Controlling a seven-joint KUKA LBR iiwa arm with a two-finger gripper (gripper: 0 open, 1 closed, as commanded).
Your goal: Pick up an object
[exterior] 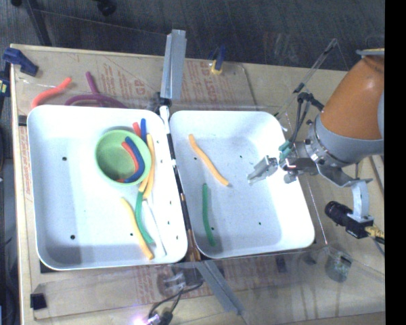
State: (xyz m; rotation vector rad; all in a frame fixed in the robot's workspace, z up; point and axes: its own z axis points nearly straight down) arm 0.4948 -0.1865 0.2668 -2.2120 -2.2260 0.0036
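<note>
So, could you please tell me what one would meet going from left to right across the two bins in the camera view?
Green bowl in the left bin → orange strip in the right bin → tool. The green strip in the right bin overlaps the orange one sideways, so I leave it out.

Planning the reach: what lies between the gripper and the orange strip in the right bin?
Bare white bin floor separates the gripper from the orange strip in the camera view.
</note>
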